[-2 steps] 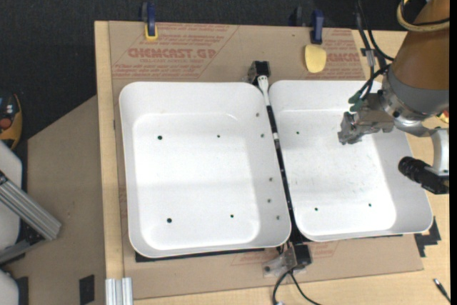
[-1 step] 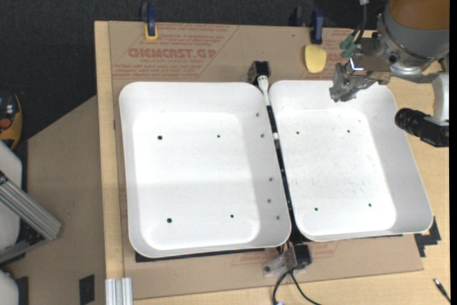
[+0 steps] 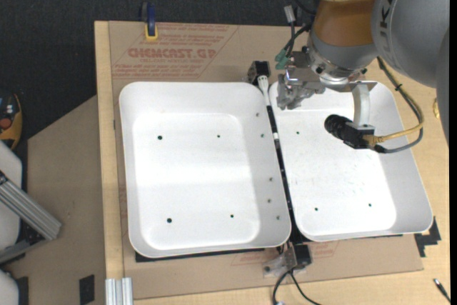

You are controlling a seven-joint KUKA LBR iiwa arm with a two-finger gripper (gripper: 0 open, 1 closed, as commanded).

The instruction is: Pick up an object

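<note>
1. You see two white bins side by side on a brown board (image 3: 178, 50): the left bin (image 3: 136, 153) and the right bin (image 3: 400, 203).
2. Your arm (image 3: 357, 3) hangs over the right bin's far-left corner, with the gripper (image 3: 291, 93) low near the divide between bins.
3. You cannot tell how the gripper is set from this angle; nothing is seen held in it.
4. No loose object can be made out in either bin.
5. A blue clamp (image 3: 149, 19) grips the board's far edge.
</note>
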